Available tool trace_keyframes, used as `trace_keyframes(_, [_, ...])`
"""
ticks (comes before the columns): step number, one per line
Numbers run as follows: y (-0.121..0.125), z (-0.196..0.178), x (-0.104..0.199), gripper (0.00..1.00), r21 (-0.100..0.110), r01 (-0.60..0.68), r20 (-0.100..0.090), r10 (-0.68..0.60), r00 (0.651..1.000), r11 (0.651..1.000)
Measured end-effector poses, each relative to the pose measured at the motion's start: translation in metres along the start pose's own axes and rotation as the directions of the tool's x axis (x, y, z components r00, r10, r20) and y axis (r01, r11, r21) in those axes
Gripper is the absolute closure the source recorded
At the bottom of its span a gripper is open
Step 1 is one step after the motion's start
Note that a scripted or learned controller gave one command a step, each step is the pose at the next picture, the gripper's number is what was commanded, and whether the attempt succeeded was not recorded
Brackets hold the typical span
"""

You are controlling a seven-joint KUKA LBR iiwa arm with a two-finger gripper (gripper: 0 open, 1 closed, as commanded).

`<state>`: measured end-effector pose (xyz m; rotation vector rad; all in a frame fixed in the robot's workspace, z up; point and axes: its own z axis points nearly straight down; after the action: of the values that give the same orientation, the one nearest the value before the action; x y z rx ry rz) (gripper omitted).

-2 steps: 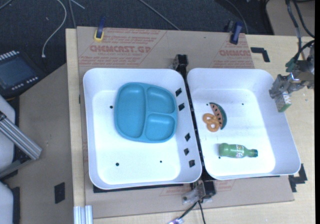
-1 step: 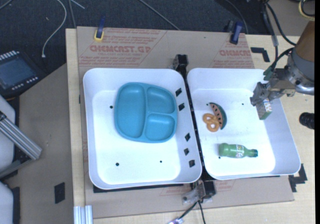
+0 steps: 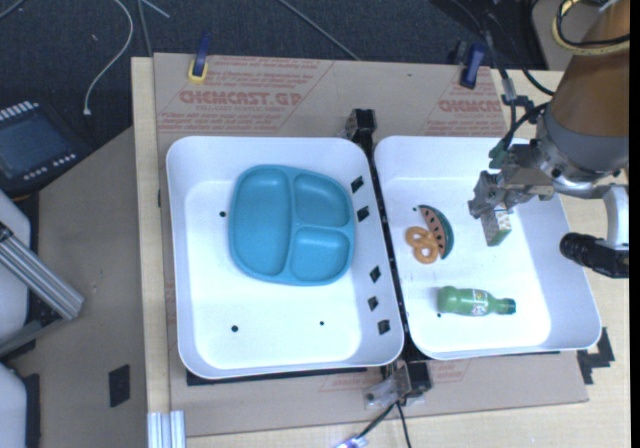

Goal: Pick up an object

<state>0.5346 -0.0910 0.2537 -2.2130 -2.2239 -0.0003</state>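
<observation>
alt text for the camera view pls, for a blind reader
The end effector hangs over the right bin, which holds a green bottle lying on its side and a pretzel-like snack. The left bin holds a blue divided plate.

Glossy white plastic bins point(image 3: 200, 236); matt blue plastic tray point(image 3: 290, 226); shiny green bottle point(image 3: 475, 302); brown cardboard base point(image 3: 300, 86).

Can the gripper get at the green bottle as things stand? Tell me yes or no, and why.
Probably yes. The gripper hangs over the right bin, and the bottle lies on its side just below it in the view, apart from the pretzel, with nothing on top of it.
</observation>
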Motion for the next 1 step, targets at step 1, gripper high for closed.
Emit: trace_keyframes(1, [-0.0045,0.0174,0.0554,1.0,0.001,0.001,-0.001,-0.001,1.0,1.0])
